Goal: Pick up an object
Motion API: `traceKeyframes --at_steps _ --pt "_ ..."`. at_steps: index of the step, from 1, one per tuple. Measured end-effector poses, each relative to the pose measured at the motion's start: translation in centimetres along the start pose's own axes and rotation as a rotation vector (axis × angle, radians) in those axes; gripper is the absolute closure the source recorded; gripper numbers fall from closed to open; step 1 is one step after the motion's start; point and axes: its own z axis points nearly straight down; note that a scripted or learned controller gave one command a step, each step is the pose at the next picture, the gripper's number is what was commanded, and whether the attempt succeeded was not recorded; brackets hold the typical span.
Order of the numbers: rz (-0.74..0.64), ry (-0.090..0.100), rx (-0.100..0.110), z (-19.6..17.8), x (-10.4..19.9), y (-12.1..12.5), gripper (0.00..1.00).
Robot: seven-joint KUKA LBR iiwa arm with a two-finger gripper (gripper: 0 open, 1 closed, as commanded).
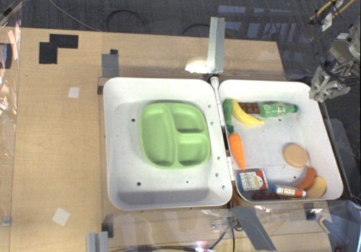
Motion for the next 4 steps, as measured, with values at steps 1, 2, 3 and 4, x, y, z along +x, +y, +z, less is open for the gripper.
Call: traceKeyframes --at_steps 1,2,3,4 --pt "-0.392 -0.001 -0.002 1.1 -1.3 -0.9 1.0" --pt "-0.697 -0.002 -0.003 1.8 -2.1 -1.7 1.0" --pt "-0.988 -0.002 -0.003 1.3 -3.1 -2.6 1.0" --pt "-1.334 -0.003 -0.004 1.0 -3.4 -2.1 1.0"
